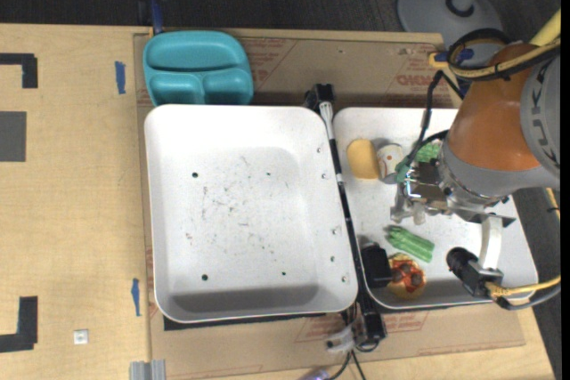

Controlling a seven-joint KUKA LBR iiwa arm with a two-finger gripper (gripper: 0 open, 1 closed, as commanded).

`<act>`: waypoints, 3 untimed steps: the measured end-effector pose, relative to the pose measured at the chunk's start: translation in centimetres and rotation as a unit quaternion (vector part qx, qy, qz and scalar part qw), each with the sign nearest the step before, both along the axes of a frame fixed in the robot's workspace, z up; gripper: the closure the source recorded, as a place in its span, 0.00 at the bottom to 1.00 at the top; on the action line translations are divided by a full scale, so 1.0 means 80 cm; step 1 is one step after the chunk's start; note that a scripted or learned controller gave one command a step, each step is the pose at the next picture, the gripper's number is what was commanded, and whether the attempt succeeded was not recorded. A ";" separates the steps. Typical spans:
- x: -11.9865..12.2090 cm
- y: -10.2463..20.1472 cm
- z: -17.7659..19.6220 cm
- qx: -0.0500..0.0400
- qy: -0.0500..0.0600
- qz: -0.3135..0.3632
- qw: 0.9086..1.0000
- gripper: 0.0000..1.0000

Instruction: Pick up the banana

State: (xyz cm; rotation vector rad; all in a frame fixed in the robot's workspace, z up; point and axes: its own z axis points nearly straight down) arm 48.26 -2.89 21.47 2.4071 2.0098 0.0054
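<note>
Grey two-finger gripper point(411, 207) low over right white bin point(525, 255); you cannot tell its state. No banana identifiable; yellow rounded object point(361, 157) lies far-left of gripper. Pick not yet done.

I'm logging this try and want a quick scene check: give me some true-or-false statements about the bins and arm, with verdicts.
1. The arm is over the right bin. True.
2. The yellow item lies in the left bin. False: it lies in the right bin.
3. A teal tray sits behind the left bin. True.
4. The green item rests on the teal tray. False: it is in the right bin.
</note>
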 end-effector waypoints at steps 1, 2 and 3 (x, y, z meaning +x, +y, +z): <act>0.001 0.000 0.012 0.000 -0.001 0.001 1.000 1.00; -0.005 0.021 -0.038 0.002 0.005 -0.082 0.997 1.00; -0.004 0.022 -0.025 0.002 0.004 -0.081 0.997 1.00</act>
